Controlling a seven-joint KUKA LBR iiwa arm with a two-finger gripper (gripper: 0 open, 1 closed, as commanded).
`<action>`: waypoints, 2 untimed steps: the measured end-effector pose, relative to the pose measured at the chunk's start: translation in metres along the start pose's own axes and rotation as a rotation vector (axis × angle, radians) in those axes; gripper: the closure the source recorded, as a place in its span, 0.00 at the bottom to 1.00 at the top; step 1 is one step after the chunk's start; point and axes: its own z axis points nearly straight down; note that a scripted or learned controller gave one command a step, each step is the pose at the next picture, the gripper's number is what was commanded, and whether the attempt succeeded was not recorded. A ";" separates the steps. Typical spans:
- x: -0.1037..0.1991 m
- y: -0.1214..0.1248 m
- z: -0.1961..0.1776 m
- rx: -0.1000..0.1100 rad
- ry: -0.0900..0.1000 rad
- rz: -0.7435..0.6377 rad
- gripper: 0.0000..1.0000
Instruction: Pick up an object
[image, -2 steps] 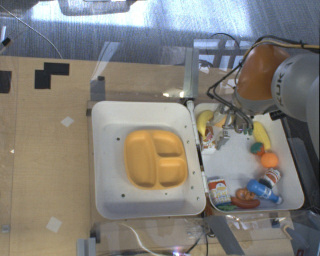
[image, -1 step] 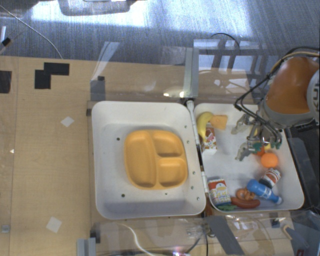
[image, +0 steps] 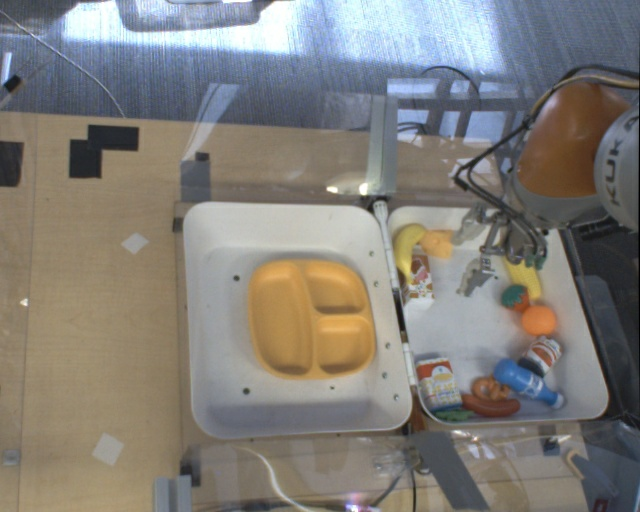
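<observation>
So, nothing lifted yet: the pick is all to come.
Yellow divided tray (image: 310, 318) sits in the left bin (image: 215, 300); in the right bin (image: 585, 385) a banana (image: 405, 246) and orange ball (image: 539, 319) wait, gripper (image: 483, 266) hovering over bare floor, fingers parted and holding nothing.

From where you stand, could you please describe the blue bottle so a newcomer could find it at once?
Look in the right-hand white bin, down at its near right corner. The blue bottle lies on its side there, just below the orange ball. It is the one bright blue item among red, yellow and orange neighbours.
</observation>
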 end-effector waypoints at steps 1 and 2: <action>-0.008 0.034 0.043 0.001 0.004 0.011 0.00; 0.079 -0.063 0.044 0.006 -0.001 -0.091 0.00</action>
